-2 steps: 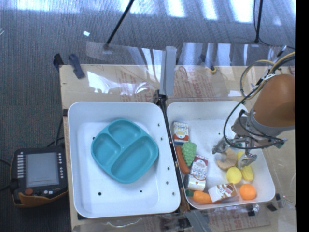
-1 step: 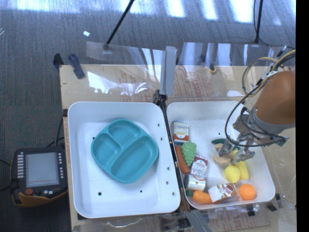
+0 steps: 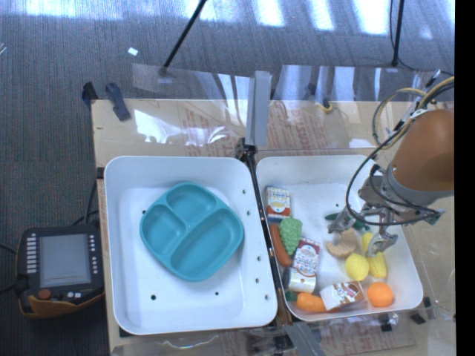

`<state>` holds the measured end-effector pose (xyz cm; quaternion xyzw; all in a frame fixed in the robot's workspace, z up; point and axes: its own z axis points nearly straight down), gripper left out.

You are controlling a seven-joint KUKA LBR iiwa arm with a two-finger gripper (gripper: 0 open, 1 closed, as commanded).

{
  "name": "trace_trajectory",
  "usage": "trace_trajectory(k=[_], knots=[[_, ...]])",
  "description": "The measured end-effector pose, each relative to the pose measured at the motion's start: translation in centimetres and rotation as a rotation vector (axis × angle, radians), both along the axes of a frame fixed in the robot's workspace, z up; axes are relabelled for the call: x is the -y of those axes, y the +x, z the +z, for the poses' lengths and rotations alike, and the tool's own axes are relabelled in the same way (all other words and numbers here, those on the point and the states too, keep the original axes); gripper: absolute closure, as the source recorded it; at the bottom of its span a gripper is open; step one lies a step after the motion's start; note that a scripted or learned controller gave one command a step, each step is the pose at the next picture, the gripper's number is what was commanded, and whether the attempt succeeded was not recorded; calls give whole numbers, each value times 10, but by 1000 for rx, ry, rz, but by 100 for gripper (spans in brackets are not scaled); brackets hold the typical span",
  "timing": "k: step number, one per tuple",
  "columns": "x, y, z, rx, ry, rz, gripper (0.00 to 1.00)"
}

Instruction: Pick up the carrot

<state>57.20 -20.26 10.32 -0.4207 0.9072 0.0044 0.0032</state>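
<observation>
Orange carrot (image 3: 280, 245) lies along the left wall of the right bin (image 3: 312, 170), beside a green toy (image 3: 290, 233). My gripper (image 3: 364, 232), fingers spread and empty, hovers well apart over the yellow pieces. Likely light, rigid, slick plastic; grasp across its mid-length.

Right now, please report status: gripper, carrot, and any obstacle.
Gripper over right bin, near yellow items, holding nothing seen. Carrot lies at bin's left wall, untouched. Green toy and small carton crowd it.
</observation>
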Motion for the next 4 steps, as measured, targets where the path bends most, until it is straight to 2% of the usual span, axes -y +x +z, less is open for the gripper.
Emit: trace_trajectory(k=[1, 2, 3, 4], knots=[[8, 59, -15, -2, -6, -426, 0], [-44, -25, -4, -6, -8, -642, 0], [-79, -70, -8, 36, -7, -371, 0], [-83, -73, 0, 20, -7, -364, 100]])
